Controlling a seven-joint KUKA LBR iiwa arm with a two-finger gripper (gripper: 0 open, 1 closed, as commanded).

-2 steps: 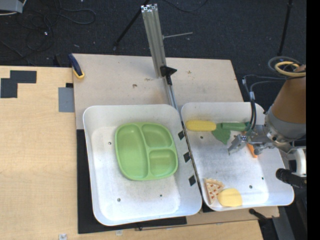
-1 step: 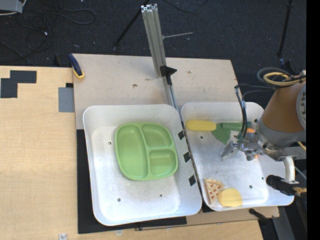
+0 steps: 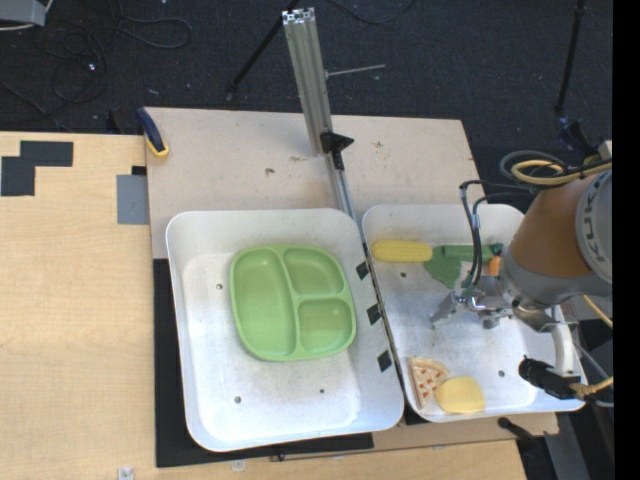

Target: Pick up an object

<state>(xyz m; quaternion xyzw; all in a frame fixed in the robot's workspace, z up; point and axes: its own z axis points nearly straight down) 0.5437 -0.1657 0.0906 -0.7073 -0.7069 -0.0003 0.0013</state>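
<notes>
Two bins sat on the surface (image 3: 250,158), the left bin (image 3: 200,388) holding a green tray (image 3: 292,302), while in the right bin (image 3: 455,353) the jaws (image 3: 462,301), whose state I could not tell, hung just beside the corn (image 3: 401,252) and a green piece (image 3: 455,260), well apart from the waffle (image 3: 427,378) and lemon (image 3: 460,396) at the near rim.

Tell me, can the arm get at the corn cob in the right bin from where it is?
Probably yes. The corn cob lies uncovered near the bin's far left corner, with bare floor between it and the gripper.
</notes>
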